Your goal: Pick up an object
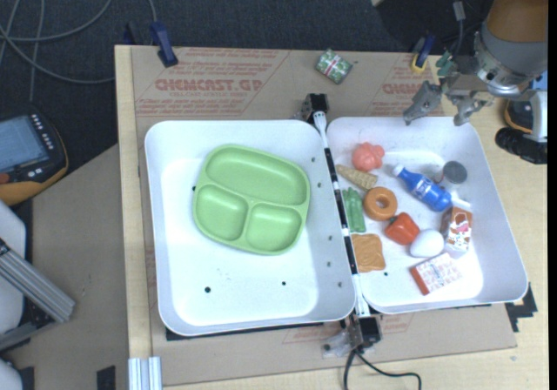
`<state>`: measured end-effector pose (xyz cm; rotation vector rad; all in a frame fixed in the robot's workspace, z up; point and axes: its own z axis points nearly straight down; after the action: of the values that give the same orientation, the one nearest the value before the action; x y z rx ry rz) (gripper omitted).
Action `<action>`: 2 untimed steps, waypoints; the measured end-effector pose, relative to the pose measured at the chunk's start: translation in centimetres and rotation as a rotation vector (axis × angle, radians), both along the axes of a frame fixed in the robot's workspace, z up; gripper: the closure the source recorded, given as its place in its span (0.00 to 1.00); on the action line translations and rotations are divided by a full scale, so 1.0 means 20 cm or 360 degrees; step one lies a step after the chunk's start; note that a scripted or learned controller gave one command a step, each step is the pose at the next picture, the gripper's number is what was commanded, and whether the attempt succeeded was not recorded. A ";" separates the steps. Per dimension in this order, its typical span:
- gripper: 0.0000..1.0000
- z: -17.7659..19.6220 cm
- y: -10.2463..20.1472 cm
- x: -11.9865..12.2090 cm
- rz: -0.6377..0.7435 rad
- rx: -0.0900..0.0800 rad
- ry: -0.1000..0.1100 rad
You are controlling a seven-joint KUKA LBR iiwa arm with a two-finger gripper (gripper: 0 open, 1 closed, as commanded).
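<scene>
The robot's gripper (441, 110) hangs over the far edge of the right bin (498, 214). Its two fingers are spread apart and there is nothing between them. The grey arm (513, 23) with its orange band comes in from the far right.

All the little toys sit in the right bin. A pink toy (368, 156) is at the far left of the pile. Just near of it lies an ice cream cone (356, 176). A green pickle (352, 210) lies along the left wall. A brown donut (380, 203) sits beside it. A blue bottle (422, 188) lies tilted in the middle, and a grey round cap (454, 172) is just to its right. A red pepper (402, 228) touches a white egg (426, 244). A piece of toast (368, 252) lies near the left wall. A red and white packet (439, 274) is at the near side.

The left bin (174, 284) holds a green plate (251, 198) with three parts.

A small green thing (332, 65) lies on the bench, far from both bins.
</scene>
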<state>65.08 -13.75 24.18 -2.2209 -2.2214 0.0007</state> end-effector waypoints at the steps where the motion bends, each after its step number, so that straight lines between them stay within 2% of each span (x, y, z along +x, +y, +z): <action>1: 0.00 -0.43 0.23 0.05 0.0002 0.0002 0.0003; 2: 0.00 -0.79 0.23 0.07 0.0001 0.0001 0.0004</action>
<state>66.58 -9.16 8.38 -2.2184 -2.2205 0.0027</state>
